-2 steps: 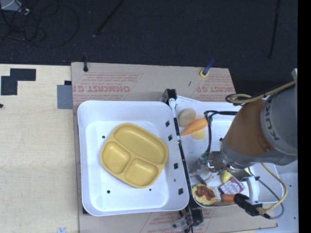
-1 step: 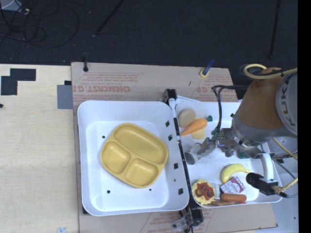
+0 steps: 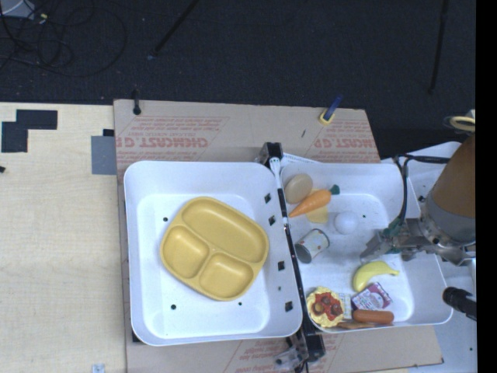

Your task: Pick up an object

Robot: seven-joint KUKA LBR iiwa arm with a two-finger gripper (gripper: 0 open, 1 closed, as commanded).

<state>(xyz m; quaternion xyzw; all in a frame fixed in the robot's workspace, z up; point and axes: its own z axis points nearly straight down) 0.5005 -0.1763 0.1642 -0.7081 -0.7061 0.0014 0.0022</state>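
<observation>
Dark floor behind, brown cardboard under two white bins, side by side. Left bin (image 3: 147, 208): one yellow tray (image 3: 215, 247) with three dips, lying flat, alone. Right bin (image 3: 388, 179): toy food all bunched near the middle wall, likely just tipped in. One carrot (image 3: 311, 202), one round bun (image 3: 297, 186), one white ball (image 3: 345, 222), one small metal cup (image 3: 312, 244) on its side, one banana (image 3: 374, 272), one little pizza (image 3: 326, 306), one hot dog (image 3: 373, 316), one red packet (image 3: 374, 295). Gripper (image 3: 380, 243) low over the right bin, just above the banana, reaching in from the right. Fingers too blurry; cannot tell how far apart. Nothing seen between them. Banana closest, probably easiest to grab.
</observation>
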